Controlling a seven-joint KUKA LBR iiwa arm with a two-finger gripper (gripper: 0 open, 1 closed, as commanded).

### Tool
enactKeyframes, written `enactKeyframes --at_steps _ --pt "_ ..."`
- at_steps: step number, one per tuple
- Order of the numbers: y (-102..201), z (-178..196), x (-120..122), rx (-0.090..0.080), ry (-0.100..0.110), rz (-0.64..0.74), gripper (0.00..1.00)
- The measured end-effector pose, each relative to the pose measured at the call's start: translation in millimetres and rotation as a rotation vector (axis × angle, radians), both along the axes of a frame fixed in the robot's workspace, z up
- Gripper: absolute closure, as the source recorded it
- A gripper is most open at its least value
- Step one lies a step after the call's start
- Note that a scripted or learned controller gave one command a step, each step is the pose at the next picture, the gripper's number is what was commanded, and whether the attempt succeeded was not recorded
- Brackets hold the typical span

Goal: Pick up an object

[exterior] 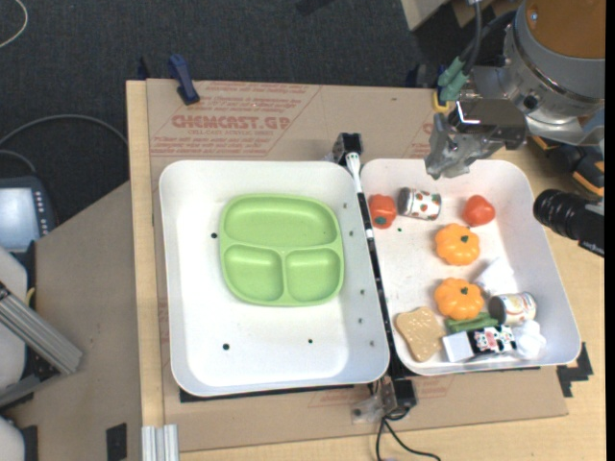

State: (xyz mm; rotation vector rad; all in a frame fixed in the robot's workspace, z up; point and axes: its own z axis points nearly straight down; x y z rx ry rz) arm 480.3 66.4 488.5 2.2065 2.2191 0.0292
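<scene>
My gripper (448,164) hangs over the back edge of the right bin (555,286), its fingers pointing down with nothing between them. Just below it lies a small white can on its side (420,203). A red-orange piece (382,210) sits left of the can and a red tomato-like piece (479,209) sits to its right. Two orange pumpkins lie further forward, one (456,244) mid-bin and one (458,299) nearer the front. A slice of toast (419,332), a silver can (512,308) and a black-and-white carton (485,341) crowd the front.
The left bin (187,286) holds a green divided plate (282,249). A black clamp (348,148) sits at the back where the two bins meet. The arm's grey body (557,46) looms over the right bin's back right corner.
</scene>
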Motion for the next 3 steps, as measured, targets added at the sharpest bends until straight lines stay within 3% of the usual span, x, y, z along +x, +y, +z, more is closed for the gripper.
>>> enactKeyframes --at_steps 1,2,3 --pt "46.9 -190.9 -3.7 -0.008 0.04 -0.003 1.0" --pt "85.1 -48.5 -0.2 0.002 0.005 0.0 1.0" --pt "18.2 -74.4 3.4 -0.006 0.026 -0.012 1.0"
